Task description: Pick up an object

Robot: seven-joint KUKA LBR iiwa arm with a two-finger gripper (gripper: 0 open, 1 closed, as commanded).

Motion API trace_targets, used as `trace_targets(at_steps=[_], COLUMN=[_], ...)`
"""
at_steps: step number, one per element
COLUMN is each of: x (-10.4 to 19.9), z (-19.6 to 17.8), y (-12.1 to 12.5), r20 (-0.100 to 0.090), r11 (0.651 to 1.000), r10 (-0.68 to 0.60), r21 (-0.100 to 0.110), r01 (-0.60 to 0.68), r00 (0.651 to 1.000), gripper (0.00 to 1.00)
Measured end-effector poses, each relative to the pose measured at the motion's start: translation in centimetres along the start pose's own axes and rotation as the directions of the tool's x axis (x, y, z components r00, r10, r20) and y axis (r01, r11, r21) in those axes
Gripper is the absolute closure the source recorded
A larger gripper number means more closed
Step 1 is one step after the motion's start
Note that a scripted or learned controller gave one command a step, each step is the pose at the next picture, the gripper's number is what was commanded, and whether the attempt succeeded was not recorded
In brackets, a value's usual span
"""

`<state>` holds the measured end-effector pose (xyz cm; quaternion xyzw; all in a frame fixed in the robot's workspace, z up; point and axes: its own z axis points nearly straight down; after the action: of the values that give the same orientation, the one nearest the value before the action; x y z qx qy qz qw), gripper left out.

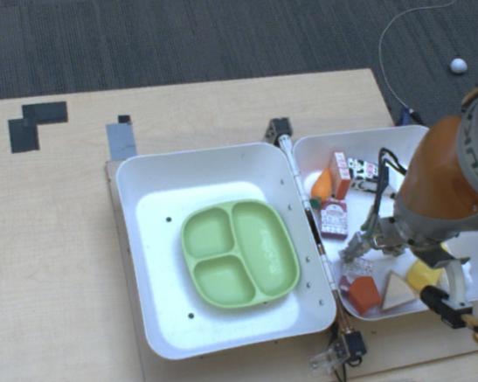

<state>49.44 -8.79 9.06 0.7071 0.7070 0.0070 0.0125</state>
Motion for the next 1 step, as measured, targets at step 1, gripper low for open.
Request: trace_targets(at_steps=[1], x=[0.28], z=[-1.21], y=[0.28], r20=[-0.006], r11=[1.0], r10=[-0.004], r21=[-0.003], r01=[0.004], r00=[1.0], gripper=[1.0])
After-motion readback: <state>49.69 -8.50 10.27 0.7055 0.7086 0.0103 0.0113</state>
